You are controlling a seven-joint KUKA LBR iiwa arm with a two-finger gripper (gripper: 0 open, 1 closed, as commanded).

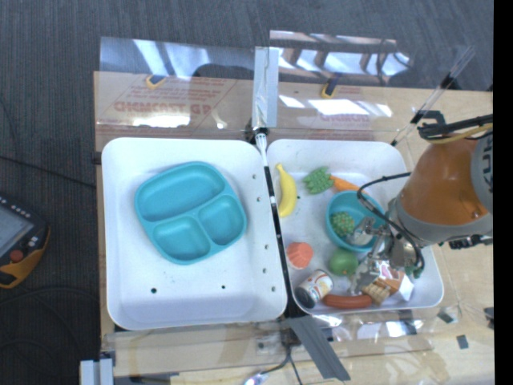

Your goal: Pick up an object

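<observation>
Where the end effector [375, 273] hangs, grip unclear, a sausage [347, 301] and lime [342, 261] crowd it.

We see right bin items: yellow plastic banana [285, 191] along left wall, orange round fruit [300, 254], green lime [342, 261], red sausage [348, 301] lying flat near front wall.
</observation>
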